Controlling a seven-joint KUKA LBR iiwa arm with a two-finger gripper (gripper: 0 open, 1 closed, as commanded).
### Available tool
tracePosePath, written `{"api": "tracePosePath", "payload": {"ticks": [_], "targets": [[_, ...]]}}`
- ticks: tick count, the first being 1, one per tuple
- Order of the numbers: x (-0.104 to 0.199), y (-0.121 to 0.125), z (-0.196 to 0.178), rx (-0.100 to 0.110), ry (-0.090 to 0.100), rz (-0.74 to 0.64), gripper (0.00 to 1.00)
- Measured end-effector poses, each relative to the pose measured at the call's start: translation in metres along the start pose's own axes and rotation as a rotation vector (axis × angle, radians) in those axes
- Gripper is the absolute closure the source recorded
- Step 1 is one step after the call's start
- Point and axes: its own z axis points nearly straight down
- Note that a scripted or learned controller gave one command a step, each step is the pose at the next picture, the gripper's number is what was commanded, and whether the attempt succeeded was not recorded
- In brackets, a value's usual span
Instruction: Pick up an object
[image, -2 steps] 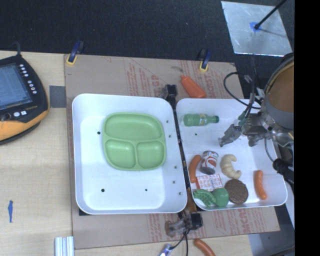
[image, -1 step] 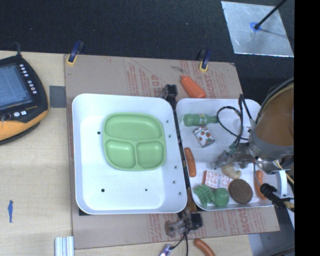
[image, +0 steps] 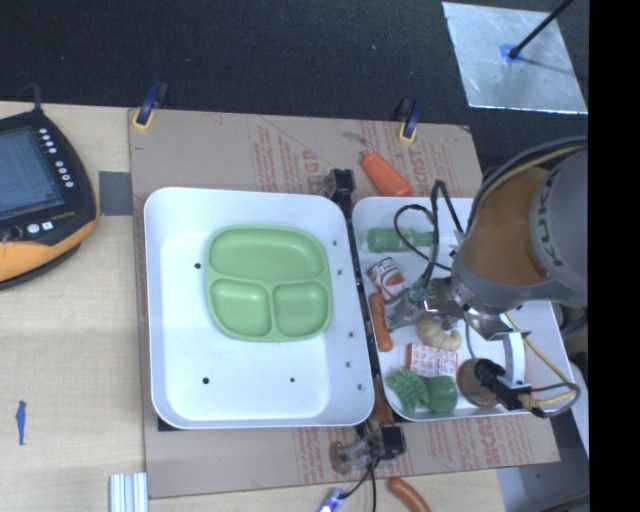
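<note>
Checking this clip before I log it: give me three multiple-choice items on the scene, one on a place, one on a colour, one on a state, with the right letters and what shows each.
1. Where does the green divided plate lie?
A. in the left bin
B. in the right bin
C. on the bare bench

2. What colour is the carrot-like toy lying on the cardboard just above the right bin?
A. blue
B. orange
C. white

3. How does the green divided plate sit?
A. tipped on its edge
B. upside down
C. flat, compartments facing up

Answers: 1 A, it rests inside the left bin. 2 B, its body is orange. 3 C, all three compartments show from above.
</note>
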Motion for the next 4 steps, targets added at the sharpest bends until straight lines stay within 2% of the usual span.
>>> {"api": "tracePosePath", "payload": {"ticks": [1, 2, 3, 4], "targets": [[-0.041, 0.077, -0.001, -0.002, 0.0, 0.003, 0.0], [-0.019, 0.12, 0.0, 0.013, 0.0, 0.002, 0.0], [-0.019, 0.12, -0.01, 0.012, 0.001, -0.001, 1.0], [-0.019, 0.12, -0.01, 0.012, 0.001, -0.002, 0.0]]}}
